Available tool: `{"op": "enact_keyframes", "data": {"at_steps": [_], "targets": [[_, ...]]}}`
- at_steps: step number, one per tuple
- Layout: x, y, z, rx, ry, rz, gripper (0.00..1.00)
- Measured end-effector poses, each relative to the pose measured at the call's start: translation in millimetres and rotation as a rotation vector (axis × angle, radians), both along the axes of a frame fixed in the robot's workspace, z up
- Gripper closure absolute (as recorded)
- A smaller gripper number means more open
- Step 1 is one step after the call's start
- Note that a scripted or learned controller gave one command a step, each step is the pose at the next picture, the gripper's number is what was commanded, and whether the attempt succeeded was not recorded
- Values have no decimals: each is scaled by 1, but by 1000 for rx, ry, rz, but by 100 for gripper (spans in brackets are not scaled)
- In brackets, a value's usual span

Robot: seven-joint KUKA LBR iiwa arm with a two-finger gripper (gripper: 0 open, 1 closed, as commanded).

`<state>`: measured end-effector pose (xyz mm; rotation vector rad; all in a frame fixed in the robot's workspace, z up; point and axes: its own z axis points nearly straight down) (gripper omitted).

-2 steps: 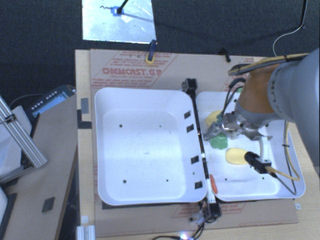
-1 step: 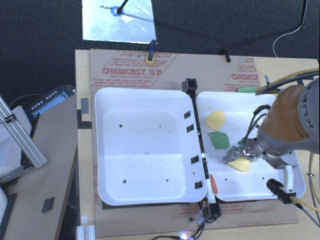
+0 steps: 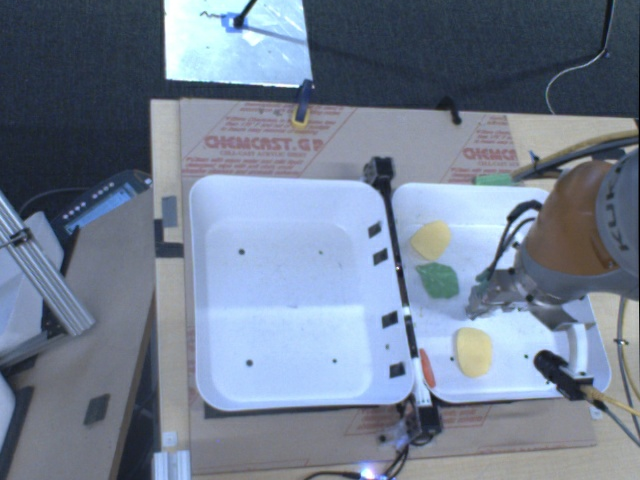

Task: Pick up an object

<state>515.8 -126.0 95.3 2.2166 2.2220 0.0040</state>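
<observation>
The right bin (image 3: pixel 470 196) holds three objects. A yellow rounded piece (image 3: pixel 432 239) lies near its upper left. Below that sits a green piece (image 3: pixel 438 280). A second yellow piece (image 3: pixel 474 352) lies near the bin's front. My gripper (image 3: pixel 483 300) hangs low over the bin floor, just right of the green piece and above the front yellow piece. The arm's orange band (image 3: pixel 580 218) rises behind it. Nothing shows between the fingers.
The left bin (image 3: pixel 205 268) stands beside the right one, with black clips (image 3: pixel 388 258) along the divider. A small orange-red object (image 3: pixel 427 368) lies at the divider's front end. Cables (image 3: pixel 580 68) run at the right. A green tag (image 3: pixel 492 179) sits behind the right bin.
</observation>
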Motion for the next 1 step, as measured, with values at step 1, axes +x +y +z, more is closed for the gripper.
{"op": "enact_keyframes", "data": {"at_steps": [1], "targets": [[8, -8, 144, -4, -14, 2, 100]]}}
